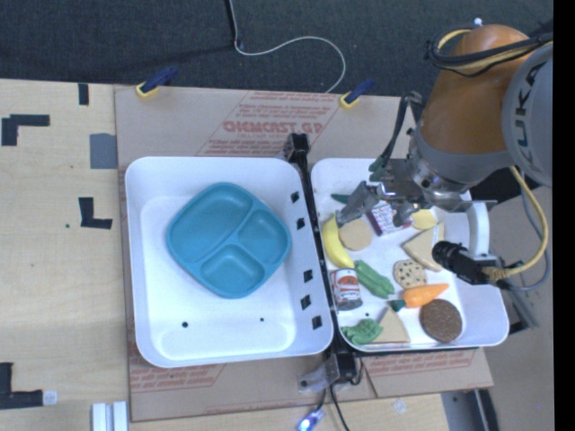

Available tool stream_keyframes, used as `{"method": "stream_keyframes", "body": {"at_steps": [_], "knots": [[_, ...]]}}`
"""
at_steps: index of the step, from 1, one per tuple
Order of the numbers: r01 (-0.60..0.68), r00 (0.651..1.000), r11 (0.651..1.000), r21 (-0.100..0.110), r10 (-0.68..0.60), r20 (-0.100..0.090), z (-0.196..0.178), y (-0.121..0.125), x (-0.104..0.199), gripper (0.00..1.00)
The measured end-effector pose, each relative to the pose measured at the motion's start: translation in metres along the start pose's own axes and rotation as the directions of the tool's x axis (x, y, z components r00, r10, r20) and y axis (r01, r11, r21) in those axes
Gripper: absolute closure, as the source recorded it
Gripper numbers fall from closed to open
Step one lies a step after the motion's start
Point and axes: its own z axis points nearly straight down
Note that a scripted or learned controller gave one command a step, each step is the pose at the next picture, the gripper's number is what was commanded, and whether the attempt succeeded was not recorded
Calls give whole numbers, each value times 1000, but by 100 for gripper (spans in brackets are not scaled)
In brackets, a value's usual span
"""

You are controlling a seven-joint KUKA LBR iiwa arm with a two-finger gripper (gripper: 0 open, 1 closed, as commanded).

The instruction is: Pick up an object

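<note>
We see the gripper (pixel 359 206) low in the right bin (pixel 490 335), fingers spread, nothing between them, just above the banana (pixel 336 245) and a tan round (pixel 357 234); a blue plate (pixel 228 238) lies in the left bin (pixel 148 241)

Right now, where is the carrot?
The carrot lies in the right bin, toward its near side, just above the round brown cookie and below the chocolate-chip cookie.

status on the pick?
End effector low over right bin, nothing visibly held. Banana and round tan piece right beneath. Blue plate in left bin.
</note>
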Motion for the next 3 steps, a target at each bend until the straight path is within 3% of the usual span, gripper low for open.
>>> {"method": "stream_keyframes", "body": {"at_steps": [1,2,3], "knots": [[-3,1000,1000,1,3,2,-6,-48,36,0],[-5,1000,1000,-16,5,2,-121,-52,42,0],[-5,1000,1000,-3,5,5,-124,-52,42,100]]}}
